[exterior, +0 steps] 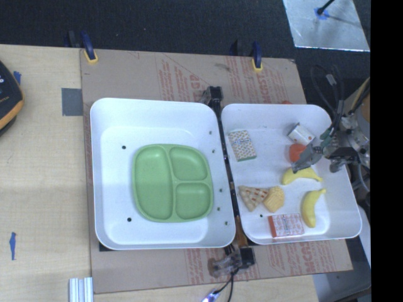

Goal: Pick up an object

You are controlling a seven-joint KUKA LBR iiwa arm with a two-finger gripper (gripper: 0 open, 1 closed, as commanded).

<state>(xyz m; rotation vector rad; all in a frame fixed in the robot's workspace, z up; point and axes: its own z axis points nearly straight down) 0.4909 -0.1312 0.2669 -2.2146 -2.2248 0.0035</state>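
Two bins sit side by side on my bench. In the left bin (pixel 101 168) a divided plate (pixel 171 182) lies at the middle. In the right bin (pixel 343 228), a packet (pixel 242 145) lies by the left wall, a waffle slice (pixel 253 197) below it, a corn piece (pixel 274 199) touching that. A small box (pixel 286 225) lies at the near edge, one banana (pixel 312 207) right of it, another banana (pixel 301 176) behind

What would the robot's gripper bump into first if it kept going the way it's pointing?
Probably the banana. The gripper slants down and left, and its tips sit just above that banana. Height is hard to judge from above.
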